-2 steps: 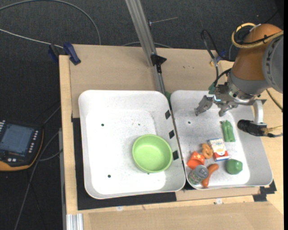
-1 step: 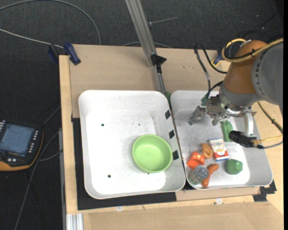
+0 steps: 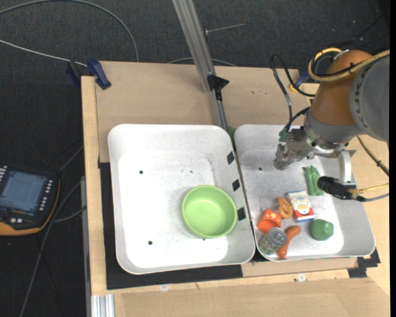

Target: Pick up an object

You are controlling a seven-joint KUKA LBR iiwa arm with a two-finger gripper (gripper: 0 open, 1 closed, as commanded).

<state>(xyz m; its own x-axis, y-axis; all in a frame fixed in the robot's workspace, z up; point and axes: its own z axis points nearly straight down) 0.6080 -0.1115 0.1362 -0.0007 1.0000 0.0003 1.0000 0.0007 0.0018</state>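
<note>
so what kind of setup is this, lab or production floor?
Most likely a robotics lab bench: two shallow white bins on a plywood table, loose cables on dark carpet, and a teach pendant beside the bench.

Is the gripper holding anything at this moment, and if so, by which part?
Nothing is seen held. The gripper hangs over a bare part of the right bin, apart from the toys lying nearer the front.

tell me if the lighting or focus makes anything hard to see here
Camera view: even, soft light with no harsh glare on the white bins; the green bowl reads sharp, the small toys by the box are slightly soft, and the claw sits dim under the arm.
</note>
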